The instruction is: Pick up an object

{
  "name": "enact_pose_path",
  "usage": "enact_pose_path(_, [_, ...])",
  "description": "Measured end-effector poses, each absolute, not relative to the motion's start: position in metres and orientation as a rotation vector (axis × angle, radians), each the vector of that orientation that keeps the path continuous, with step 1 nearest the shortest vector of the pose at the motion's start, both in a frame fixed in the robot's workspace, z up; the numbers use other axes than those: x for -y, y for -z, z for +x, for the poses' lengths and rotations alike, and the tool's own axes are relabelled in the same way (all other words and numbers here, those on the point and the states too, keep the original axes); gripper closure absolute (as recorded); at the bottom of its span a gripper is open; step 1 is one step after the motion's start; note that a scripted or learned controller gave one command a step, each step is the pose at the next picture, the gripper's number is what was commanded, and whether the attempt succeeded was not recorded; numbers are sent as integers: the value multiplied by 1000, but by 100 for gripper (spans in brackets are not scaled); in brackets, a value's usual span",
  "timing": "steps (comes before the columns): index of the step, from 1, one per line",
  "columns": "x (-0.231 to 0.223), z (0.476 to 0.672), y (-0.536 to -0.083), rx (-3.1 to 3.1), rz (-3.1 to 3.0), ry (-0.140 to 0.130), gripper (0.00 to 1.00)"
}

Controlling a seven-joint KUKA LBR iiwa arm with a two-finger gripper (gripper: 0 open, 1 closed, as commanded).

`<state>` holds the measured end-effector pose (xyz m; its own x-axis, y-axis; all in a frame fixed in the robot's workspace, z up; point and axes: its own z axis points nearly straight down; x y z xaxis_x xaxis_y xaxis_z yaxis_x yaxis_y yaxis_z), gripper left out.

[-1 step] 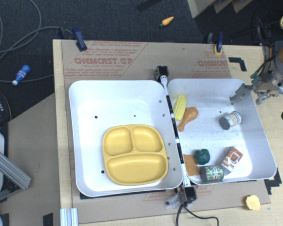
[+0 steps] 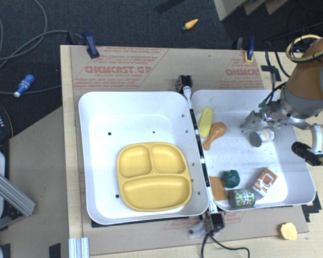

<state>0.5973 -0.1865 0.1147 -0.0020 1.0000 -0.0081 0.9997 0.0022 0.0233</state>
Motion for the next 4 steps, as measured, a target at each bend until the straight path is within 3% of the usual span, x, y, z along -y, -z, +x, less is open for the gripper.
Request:
enact_pose_path(1, [189, 588, -97, -2219, 2217, -2, 0])
enact_pose_path(2, [96, 579, -84, -2235, 2217, -2, 0])
enact_pose_path(3, [94, 489, -84, -2224, 2231, 7, 0])
enact_pose_path(4, [94, 494, -94, -2219, 2222, -1, 100])
